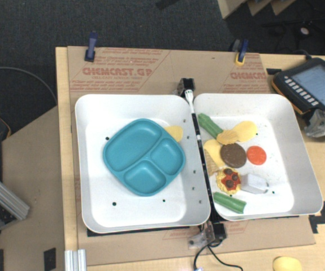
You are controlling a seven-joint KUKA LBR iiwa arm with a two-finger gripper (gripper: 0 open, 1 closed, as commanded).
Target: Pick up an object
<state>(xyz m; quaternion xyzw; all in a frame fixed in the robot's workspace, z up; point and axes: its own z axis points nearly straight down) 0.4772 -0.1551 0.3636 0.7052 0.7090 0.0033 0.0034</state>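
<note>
Piled in the right bin (300,151): a brown patty (233,155), an orange disc (256,155) just beside it, and a long green piece (210,125) lying aslant, upper left to lower right. In the left bin (91,151), a teal divided plate (144,156).

Smooth matt plastic teal tray (144,157)

Teal plate (144,164) (three compartments), brown disc (233,154), orange disc (256,155), white bins (89,151)

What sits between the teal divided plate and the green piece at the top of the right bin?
A small yellow piece beside the teal plate, then the bins' meeting rims, before the green piece.
</note>
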